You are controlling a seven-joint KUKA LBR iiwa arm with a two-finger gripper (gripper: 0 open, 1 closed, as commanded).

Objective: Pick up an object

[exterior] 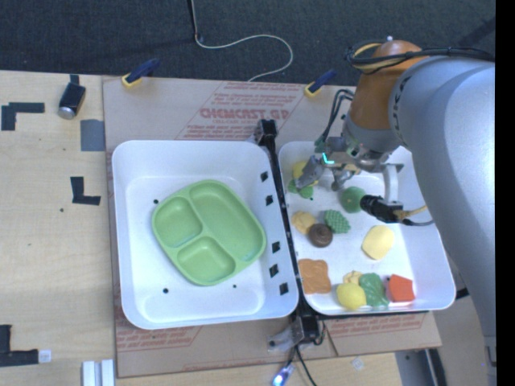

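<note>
My gripper [320, 180] hangs over the back left part of the right bin [430, 284], under the orange wrist band. Its fingers point down toward a small yellow-green item [302, 173] near the bin's left wall. A green round object [352, 199] lies just right of the fingers. Further forward sit a brown round piece [321, 234], a green leafy piece [338, 221], a pale yellow lump [378, 242], an orange-brown slab [314, 276], a yellow fruit [351, 293], a green piece [372, 288] and a red-orange block [401, 289].
The left bin [137, 296] holds a green divided tray [208, 231]. A black divider [278, 215] runs between the bins. The grey arm [459, 159] covers the right bin's right side. A cable [241, 43] lies on the dark floor behind.
</note>
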